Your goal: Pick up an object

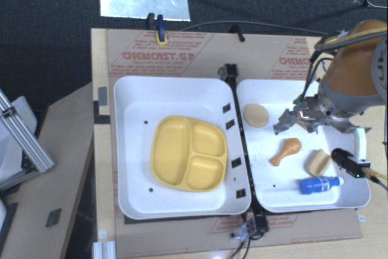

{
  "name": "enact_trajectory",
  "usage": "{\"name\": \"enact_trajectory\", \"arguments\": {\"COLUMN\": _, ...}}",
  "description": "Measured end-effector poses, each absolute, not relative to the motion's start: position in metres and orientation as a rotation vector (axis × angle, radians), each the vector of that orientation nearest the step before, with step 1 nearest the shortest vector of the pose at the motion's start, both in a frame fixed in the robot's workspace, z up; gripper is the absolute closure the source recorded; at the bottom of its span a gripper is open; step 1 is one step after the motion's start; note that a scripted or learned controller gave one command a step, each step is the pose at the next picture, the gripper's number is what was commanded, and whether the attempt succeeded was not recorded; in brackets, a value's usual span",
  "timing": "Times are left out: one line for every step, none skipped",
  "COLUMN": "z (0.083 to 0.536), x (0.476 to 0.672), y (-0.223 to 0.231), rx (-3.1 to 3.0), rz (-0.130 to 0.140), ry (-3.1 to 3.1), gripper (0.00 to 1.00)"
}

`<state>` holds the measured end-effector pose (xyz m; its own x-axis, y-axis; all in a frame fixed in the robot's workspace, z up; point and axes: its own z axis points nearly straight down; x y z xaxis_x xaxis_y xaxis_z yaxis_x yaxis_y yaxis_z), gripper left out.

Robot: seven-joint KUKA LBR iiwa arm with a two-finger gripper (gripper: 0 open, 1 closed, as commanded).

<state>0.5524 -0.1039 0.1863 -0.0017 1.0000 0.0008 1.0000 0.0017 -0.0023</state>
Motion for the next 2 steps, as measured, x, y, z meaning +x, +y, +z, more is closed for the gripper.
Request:
{"name": "enact_trajectory", "arguments": {"z": 0.143, "x": 0.548, "y": -0.107, "rx": -2.219, "rz": 0.002, "ry": -2.221, "gripper": 0.0}}
{"name": "enact_trajectory", "arguments": {"z": 0.099, "x": 0.554, "y": -0.112, "rx": -2.239, "rz": -0.008, "ry": -2.236, "gripper": 0.0}}
